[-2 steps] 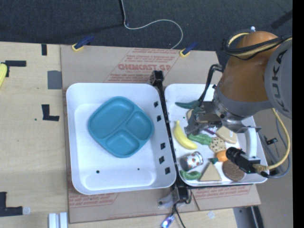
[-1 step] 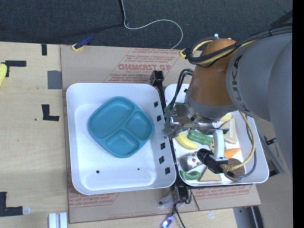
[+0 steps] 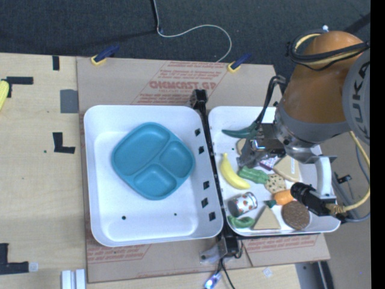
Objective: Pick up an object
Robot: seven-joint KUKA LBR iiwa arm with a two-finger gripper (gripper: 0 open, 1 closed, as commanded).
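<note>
One cardboard sheet [image 3: 180, 80], "CHEMCAST GP".

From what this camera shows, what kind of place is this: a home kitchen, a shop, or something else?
Most likely a robotics lab bench, not a kitchen. A robot arm reaches over two white bins clamped to cardboard, toy food such as a banana fills one, and black tape marks dot the tabletop.

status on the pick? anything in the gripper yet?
Done: the arm is down over the right bin, with the gripper low among the toy food, beside the banana and green pepper.
In hand: nothing visibly between the fingers; whether they are open or shut is unclear from this angle.
Left: grasp and lift. The blue plate sits alone in the left bin.
</note>
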